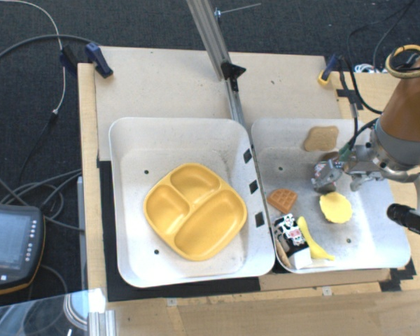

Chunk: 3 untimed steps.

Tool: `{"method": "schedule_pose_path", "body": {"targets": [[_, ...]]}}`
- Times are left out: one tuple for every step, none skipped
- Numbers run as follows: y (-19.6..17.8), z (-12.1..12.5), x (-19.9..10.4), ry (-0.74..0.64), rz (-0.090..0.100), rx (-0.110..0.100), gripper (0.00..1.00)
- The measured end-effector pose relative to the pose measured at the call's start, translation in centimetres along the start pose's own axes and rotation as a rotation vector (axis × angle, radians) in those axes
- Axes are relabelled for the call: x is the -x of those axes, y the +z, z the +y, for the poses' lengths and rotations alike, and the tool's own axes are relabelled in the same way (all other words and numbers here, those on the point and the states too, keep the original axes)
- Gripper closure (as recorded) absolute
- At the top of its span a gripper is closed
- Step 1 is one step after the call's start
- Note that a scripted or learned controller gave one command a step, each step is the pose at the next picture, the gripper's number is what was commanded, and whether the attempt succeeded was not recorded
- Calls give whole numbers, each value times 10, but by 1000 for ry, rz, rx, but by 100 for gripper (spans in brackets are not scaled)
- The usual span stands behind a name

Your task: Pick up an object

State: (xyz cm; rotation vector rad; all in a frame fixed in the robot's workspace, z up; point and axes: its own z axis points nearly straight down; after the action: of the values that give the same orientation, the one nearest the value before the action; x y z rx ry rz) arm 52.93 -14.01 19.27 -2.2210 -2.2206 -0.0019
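The bench [161,82] carries two white bins side by side. The bin on the 9 o'clock side [196,142] has one thing in it, a yellow plate [194,211] w/ three compartments, lying flat near its middle. The bin on the 3 o'clock side [280,142] has all the small things. The arm [406,110] comes in from 3 o'clock of the view and bends down into this second bin.

The gripper [327,176] is low over the bin's middle, a bit toward 12 o'clock. I cannot tell if it is open or closed, because from above it looks like one dark grey lump. I see nothing held in it.

Things around the gripper:
- Bread slice [321,138]: at its 12 o'clock, near but apart.
- Yellow disc [334,208]: at approx. 5 o'clock, just beside.
- Waffle [283,201]: at approx. 8 o'clock, close to the bin's 9 o'clock wall.
- Banana [311,240]: at the bin's 6 o'clock, w/ a black-and-white packet [287,231] touching it on the 9 o'clock side.

I judge the step in hand is the approach, i.e. no object is lifted yet. The disc is the nearest candidate. The next move prob. calls for centring over it toward 5 o'clock, going down w/ one finger on each side, closing, then lifting straight up. The disc looks flat and low, so the grip may slip.
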Motion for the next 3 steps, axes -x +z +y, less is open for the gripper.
{"method": "schedule_pose_path", "body": {"targets": [[0,0,0,0,0,0,0],[-138,31,47,-1,-6,11,0],[-138,20,-14,-7,2,-2,0]]}}
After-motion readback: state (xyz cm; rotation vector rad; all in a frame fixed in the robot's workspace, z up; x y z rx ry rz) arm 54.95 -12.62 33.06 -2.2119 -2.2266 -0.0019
